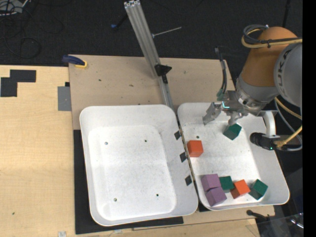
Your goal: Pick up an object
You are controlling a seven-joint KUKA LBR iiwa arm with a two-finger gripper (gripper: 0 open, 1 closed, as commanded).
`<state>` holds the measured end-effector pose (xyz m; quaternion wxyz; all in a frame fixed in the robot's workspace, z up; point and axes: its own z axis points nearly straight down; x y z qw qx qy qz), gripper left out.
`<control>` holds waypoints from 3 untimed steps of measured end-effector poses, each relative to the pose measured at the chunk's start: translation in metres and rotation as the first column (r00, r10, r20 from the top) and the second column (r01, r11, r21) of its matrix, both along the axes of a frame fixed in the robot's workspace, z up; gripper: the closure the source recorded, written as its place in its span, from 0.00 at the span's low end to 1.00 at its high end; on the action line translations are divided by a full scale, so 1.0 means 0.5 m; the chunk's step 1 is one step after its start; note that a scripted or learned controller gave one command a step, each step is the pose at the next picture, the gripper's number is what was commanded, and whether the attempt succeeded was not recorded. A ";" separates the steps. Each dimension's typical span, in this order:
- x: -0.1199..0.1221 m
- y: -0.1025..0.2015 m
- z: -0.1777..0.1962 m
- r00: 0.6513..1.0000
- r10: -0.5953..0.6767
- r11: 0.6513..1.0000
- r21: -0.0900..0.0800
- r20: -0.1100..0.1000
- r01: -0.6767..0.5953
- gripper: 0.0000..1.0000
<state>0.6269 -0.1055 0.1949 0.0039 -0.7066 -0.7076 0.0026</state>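
Note:
My gripper [222, 117] hangs over the far part of the right bin [269, 169], fingers spread open with nothing between them. A tilted dark green cube [232, 131] sits just below and beside the right finger [236, 116]; I cannot tell whether they touch. An orange cube [195, 148] lies near the bin's left wall. Along the near edge sit a purple block [213, 189], a small green block [226, 183], an orange block [240, 187] and another green cube [258, 188].
The left bin [94, 132] lies beside the right one, with black clips [181, 156] on the shared rim. A slanted aluminium rail [148, 48] rises behind the bins. The arm's orange band [264, 58] and cables stand at the right.

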 end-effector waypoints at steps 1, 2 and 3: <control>0.002 -0.001 0.006 1.000 0.000 1.000 -0.001 0.006 0.000 0.00; -0.016 0.010 -0.090 1.000 -0.001 1.000 0.000 0.001 0.001 0.00; -0.019 0.012 -0.199 1.000 -0.004 1.000 -0.001 0.000 0.004 0.00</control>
